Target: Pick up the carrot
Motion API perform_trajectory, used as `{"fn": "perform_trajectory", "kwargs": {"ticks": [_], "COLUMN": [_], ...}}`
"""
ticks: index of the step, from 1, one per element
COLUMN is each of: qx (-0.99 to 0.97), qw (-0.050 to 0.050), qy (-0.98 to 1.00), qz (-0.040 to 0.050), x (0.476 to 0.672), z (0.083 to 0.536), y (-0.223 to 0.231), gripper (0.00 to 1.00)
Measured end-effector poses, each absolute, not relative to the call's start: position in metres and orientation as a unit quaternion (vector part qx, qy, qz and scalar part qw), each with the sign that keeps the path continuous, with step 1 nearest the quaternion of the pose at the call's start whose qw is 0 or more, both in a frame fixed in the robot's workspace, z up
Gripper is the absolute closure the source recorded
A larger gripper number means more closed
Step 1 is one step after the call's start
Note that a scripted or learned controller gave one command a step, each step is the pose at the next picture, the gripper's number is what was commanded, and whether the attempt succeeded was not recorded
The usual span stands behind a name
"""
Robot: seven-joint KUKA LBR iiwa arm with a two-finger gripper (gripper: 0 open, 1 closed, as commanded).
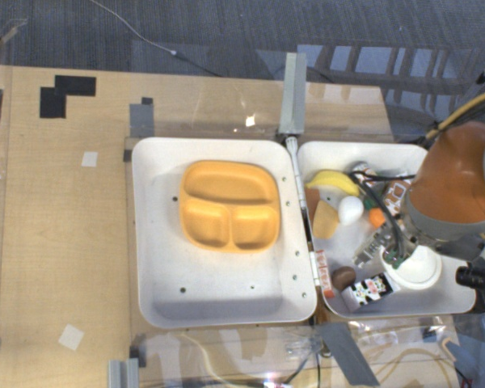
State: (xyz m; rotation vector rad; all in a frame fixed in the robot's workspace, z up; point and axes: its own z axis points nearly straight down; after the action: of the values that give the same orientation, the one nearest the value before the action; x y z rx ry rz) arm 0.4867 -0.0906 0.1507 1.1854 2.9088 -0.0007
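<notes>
The carrot shows as a small orange piece in the right bin, just right of a white egg. My gripper hangs low over the bin, directly in front of the carrot and very close to it. The arm's orange band and grey wrist cover the bin's right part. Part of the carrot is hidden behind the gripper's body and cables.
A banana and a tan wedge lie at the right bin's left side. A white round cup, a brown piece and a small black-and-white packet sit near its front. The left bin holds a yellow divided plate.
</notes>
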Motion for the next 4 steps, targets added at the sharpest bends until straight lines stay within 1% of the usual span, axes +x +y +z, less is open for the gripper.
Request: {"fn": "perform_trajectory", "kwargs": {"ticks": [1, 2, 3, 4], "qx": [0.536, 0.533, 0.586, 0.726], "qw": [0.003, 0.006, 0.0, 0.001], "qy": [0.844, 0.846, 0.81, 0.688], "qz": [0.0015, 0.0025, 0.0012, 0.0015], "x": [0.56, 0.562, 0.487, 0.488], "z": [0.184, 0.196, 0.193, 0.226], "y": [-0.089, -0.089, -0.029, 0.009], "gripper": [1.0, 1.0, 1.0, 1.0]}}
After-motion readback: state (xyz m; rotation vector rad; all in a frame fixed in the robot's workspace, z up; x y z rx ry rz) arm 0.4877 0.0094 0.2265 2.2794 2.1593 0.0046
